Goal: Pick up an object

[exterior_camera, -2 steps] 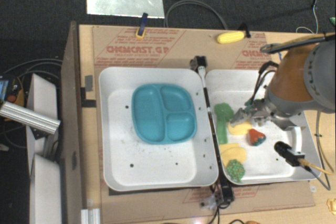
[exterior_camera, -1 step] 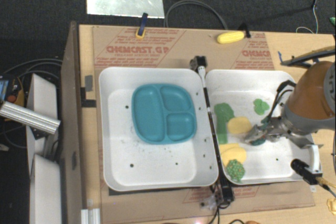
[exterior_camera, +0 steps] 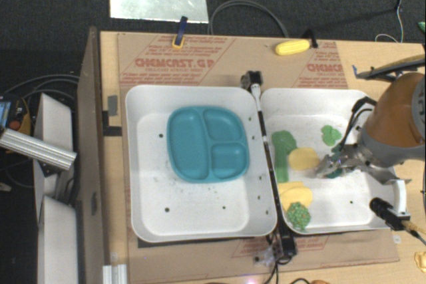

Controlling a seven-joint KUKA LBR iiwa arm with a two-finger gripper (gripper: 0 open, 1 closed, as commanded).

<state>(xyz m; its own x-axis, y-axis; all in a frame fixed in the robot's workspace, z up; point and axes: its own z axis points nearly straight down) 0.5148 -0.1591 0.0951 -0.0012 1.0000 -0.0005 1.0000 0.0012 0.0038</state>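
Starting at the near edge of the right bin (exterior_camera: 313,100), we see a green, bumpy broccoli-like toy (exterior_camera: 298,215) in the front-left corner, with a yellow piece (exterior_camera: 295,195) touching it just behind. Neither is close to the gripper (exterior_camera: 331,167), which sits further back, low over the bin floor near its middle.

The relation that matters for us is one step further in: a pale yellow round piece (exterior_camera: 304,158) lies just to the camera's left of the gripper tip, near it but with a sliver of white floor between them as far as we can judge. It has no clear long axis, so approach direction matters little; the needed shift is simply leftward in the view. Against its far left side stands a long green piece (exterior_camera: 283,153) running front to back along the bin's divider wall, touching or almost touching the yellow round.

We cannot tell how far the jaws stand apart; the tip is a dark, blurred cluster with a hint of teal, and nothing is plainly held.

Further back, a small green leafy piece (exterior_camera: 330,135) lies beside the arm's cable. In the left bin (exterior_camera: 146,163) rests a teal divided plate (exterior_camera: 207,143), well apart from the arm.
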